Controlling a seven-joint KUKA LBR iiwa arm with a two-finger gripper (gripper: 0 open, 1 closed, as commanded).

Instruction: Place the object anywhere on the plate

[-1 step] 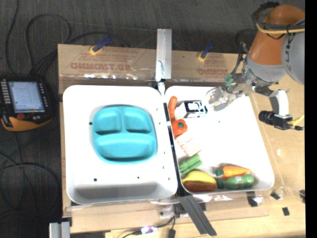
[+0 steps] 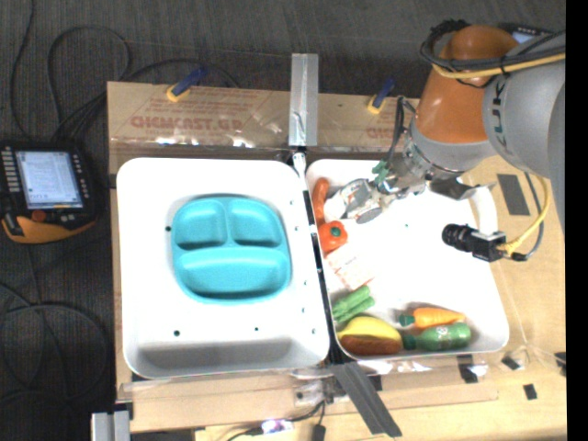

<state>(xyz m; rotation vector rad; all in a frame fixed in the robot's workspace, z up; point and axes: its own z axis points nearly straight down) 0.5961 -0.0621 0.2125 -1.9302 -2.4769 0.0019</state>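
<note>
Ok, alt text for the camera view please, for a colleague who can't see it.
The gripper hangs over the upper left of the right bin, close to a red tomato. More toy food lies along that bin's near edge. The blue plate sits in the left bin.

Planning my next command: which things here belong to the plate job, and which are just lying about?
Job: blue plate in the left bin; tool over the right bin; red toy beside it, probably the pick.
Lying about: carrot, green cucumber, yellow fruit, white card, control pendant.
</note>
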